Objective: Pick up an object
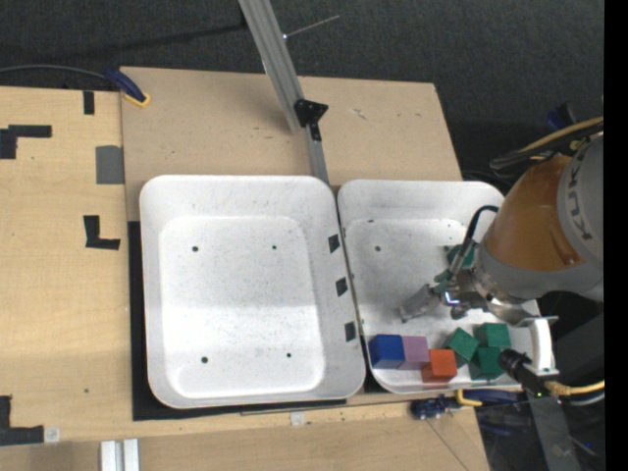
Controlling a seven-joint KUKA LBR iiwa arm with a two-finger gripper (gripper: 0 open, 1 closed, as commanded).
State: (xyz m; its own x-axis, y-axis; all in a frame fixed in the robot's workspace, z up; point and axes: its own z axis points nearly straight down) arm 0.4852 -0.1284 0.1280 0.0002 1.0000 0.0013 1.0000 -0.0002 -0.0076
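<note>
The gripper [424, 304], finger state impossible to tell and holding nothing I can see, hangs in the right bin [412, 199] at ten o'clock from the packed blocks [439, 354], so closing risks empty air.

blue cube [388, 350] | lilac cube [416, 349] touching its right | orange cube [441, 364] just beside | three green blocks [478, 346] clustered right | all along right bin's near edge, resting flat
</note>
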